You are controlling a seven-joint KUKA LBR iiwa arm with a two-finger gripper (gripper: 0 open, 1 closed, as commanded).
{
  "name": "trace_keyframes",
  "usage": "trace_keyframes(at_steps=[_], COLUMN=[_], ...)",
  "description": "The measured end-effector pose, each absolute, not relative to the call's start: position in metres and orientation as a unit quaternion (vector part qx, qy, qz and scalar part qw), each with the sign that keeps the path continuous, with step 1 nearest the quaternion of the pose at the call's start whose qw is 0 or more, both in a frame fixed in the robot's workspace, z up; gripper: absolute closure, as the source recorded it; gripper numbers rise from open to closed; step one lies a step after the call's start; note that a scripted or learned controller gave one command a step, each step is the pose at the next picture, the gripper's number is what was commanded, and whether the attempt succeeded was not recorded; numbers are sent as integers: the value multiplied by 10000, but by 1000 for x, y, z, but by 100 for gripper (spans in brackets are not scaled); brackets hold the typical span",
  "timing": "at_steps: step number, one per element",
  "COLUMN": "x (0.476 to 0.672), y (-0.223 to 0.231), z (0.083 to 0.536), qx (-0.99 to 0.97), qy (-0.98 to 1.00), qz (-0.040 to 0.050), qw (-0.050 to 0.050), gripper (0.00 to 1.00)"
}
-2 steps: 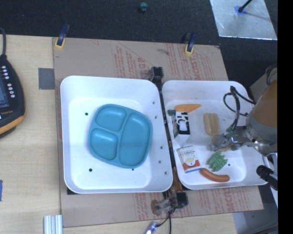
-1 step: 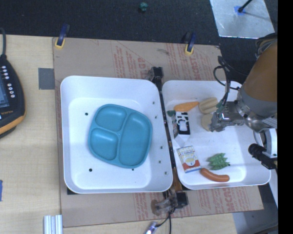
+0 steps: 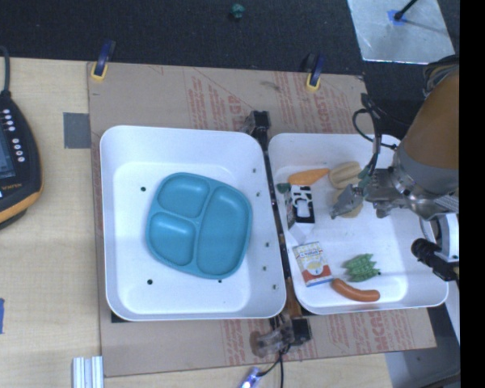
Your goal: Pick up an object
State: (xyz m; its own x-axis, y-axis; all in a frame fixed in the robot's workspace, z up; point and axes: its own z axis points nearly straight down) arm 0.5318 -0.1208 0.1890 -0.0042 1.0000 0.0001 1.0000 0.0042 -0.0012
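Objects for picking lie scattered in the right bin [image 3: 404,297], one of two shallow white bins set side by side on a sheet of brown cardboard [image 3: 186,95]. Along that bin's far side an orange carrot [image 3: 309,175] lies just beside a tan bread roll [image 3: 345,172], the two nearly end to end. Below the carrot, near the wall shared with the other bin, sits a small black-and-white carton [image 3: 303,204], and further toward the near edge a small white-and-orange box [image 3: 310,263] lies flat. At the near side a reddish sausage [image 3: 356,290] rests along the bin's front wall, with a green leafy vegetable piece [image 3: 360,266] just above it, close but seemingly apart. The gripper [image 3: 347,203] reaches in from the right on the grey arm [image 3: 424,168] and hangs just below the bread roll – its tip overlaps the roll's lower edge in the view, though whether it touches cannot be told. Whether the pincer is open or closed cannot be told either, since its metal parts blur together – nothing can be made out between them. The left bin [image 3: 121,217] holds a blue divided plate [image 3: 200,225] with three compartments, lying slightly turned in the middle. On the bench to the far left rests a black-and-orange control pendant [image 3: 4,160].
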Motion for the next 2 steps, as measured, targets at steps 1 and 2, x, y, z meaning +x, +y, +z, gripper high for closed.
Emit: trace_keyframes(at_steps=[1, 2], x=[583, 628], y=[-147, -189], z=[94, 92], qx=[-7051, -7054], qy=[-7091, -7088], qz=[21, 8], qw=[12, 7], gripper=[0, 0])
